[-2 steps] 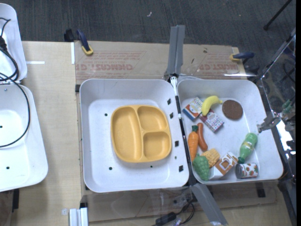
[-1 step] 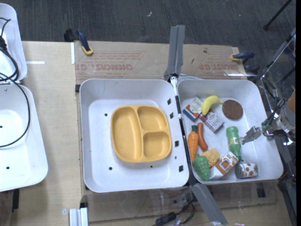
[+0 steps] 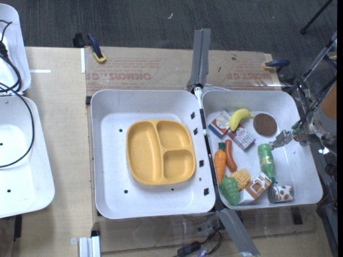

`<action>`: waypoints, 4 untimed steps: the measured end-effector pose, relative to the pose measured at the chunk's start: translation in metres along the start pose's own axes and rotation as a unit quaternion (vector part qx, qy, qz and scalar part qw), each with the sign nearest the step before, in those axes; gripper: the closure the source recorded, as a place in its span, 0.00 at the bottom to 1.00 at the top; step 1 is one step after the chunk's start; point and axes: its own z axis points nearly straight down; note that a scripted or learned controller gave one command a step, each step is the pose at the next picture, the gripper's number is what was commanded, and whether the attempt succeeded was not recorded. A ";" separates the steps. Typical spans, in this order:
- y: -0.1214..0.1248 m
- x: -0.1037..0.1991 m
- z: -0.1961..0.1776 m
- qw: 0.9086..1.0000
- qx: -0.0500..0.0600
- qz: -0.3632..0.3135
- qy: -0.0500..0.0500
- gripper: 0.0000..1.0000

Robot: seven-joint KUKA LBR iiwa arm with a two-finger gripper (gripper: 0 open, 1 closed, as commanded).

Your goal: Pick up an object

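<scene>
Altogether, one banana [image 3: 239, 117], one carrot [image 3: 220, 164], one tray [image 3: 160, 151].

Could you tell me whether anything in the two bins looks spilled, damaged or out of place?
Nothing stands out. The yellow tray sits flat in the left bin; the toy foods, such as the banana and carrot, lie loosely jumbled in the right bin.

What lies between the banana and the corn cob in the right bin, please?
In the camera view, a small red carton and a sausage lie between the banana and corn cob.

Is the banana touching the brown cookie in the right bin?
Apart. The camera view shows bare white bin floor between the banana and the brown cookie.
</scene>
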 end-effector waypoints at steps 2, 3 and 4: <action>0.008 0.016 0.006 0.998 -0.009 0.065 -0.015 0.00; 0.008 0.016 0.006 0.998 -0.010 0.064 -0.015 0.00; 0.008 0.016 0.006 0.998 -0.010 0.065 -0.015 0.00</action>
